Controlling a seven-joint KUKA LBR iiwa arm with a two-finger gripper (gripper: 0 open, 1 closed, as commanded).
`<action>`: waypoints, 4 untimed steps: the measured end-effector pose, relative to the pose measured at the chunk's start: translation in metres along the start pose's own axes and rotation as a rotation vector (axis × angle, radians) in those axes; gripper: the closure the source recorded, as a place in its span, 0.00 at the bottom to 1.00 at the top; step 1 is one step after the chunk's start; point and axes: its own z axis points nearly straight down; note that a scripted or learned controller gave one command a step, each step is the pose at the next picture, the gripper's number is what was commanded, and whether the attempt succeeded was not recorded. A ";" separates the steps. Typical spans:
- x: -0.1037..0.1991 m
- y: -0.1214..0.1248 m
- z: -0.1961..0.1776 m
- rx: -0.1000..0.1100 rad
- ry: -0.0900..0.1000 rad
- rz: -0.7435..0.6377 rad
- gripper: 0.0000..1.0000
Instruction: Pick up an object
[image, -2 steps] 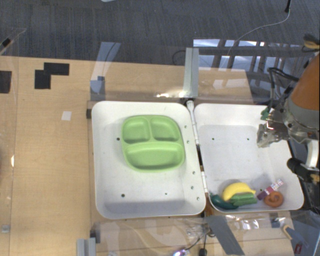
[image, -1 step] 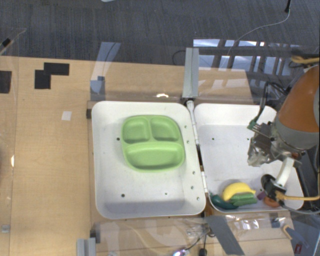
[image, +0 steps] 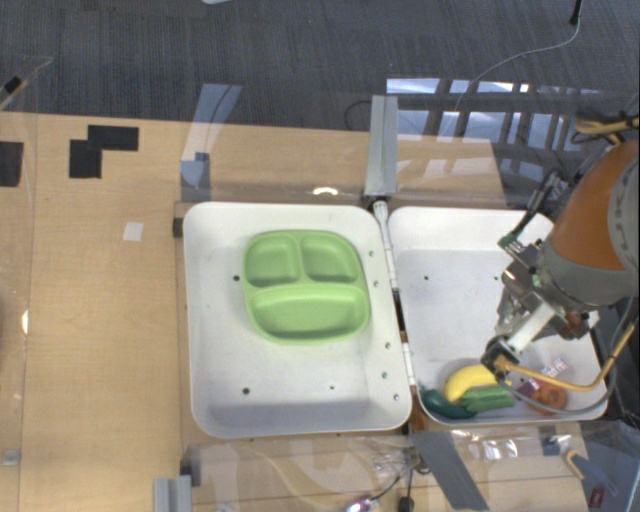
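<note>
In the right bin (image: 440, 300), several objects lie bunched in the near right corner. A yellow banana-shaped piece (image: 468, 381) rests on a dark green, elongated piece (image: 478, 400). To their right are an orange piece (image: 546, 398) and a small white and purple item (image: 553, 368). My gripper (image: 512, 325) hangs low over the right side of this bin, just above and behind the yellow piece. The orange-banded wrist (image: 598, 240) covers the bin's right edge.
The left bin (image: 215, 380) holds a light green divided plate (image: 303, 285) at its middle. A ridge (image: 392, 290) separates the two bins. The wooden bench (image: 90, 330) stretches to the left.
</note>
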 end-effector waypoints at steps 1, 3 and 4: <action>0.001 0.001 -0.007 0.003 -0.005 -0.010 1.00; 0.026 0.049 -0.009 -0.001 0.000 0.351 1.00; 0.040 0.009 -0.010 0.000 0.000 0.503 1.00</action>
